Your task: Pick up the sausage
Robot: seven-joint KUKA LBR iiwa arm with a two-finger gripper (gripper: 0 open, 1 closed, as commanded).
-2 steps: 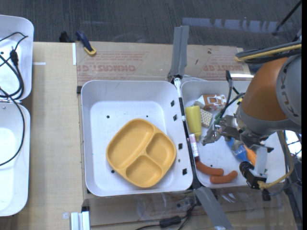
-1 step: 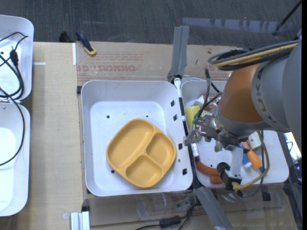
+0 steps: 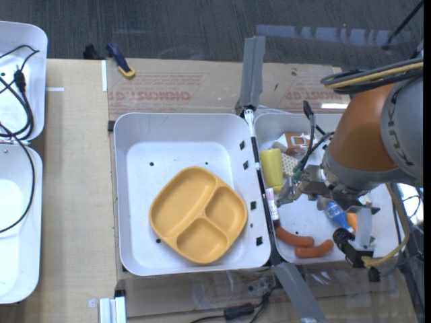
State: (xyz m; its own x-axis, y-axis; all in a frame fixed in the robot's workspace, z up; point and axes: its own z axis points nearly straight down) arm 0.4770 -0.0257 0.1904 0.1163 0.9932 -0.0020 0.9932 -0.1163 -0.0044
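Arm [image 3: 367, 136] reaches in from the right, sitting over the right bin [image 3: 291, 253]. The jaws [image 3: 291, 192] hang over the bin's left-centre, just beside the divider [image 3: 259, 180] between the bins. Can't tell if they are spread or pressed together; too much clutter and cable around them.

Two sausages [image 3: 304, 243] lie on the right bin floor near its front edge: one orange-red link, tilted, at [image 3: 293, 235], and a second just below-right at [image 3: 314, 249], almost touching it. Both sit below the jaws, apart from them, nothing pinched that I can see.

Tight around there: a yellow cylinder [image 3: 271, 167] stands against the left wall above the jaws, a blue item [image 3: 335, 214] sits right of the sausages partly under the wrist, and a printed packet [image 3: 295, 142] lies near the back edge. The only open floor is the white patch between jaws and sausages.

Left bin [image 3: 131, 180] has the yellow divided plate [image 3: 198, 214] at centre, with clear margin on all sides. Tabletop [image 3: 74, 147] beyond is bare wood.
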